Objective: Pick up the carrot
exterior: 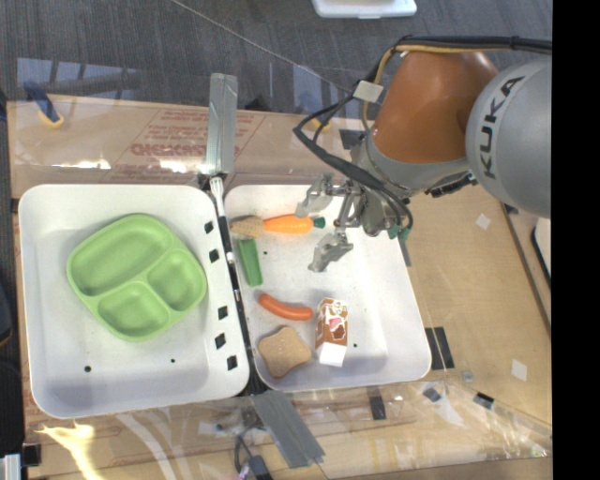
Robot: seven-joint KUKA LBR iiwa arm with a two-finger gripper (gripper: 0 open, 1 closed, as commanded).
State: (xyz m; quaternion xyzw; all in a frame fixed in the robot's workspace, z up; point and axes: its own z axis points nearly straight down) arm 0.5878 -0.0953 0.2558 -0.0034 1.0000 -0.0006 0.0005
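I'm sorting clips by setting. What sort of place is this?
Probably a robotics lab bench, not a kitchen: a KUKA arm reaches over two white bins, and the carrot, sausage and bread slice look like toy food.

The grey arm [511, 122] runs off the right edge; its wrist hides the right bin's [394, 361] far corner (a white object [364, 7] is cropped at top).

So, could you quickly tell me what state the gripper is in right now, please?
Gripper: open, holding nothing, in the right bin just right of the carrot.
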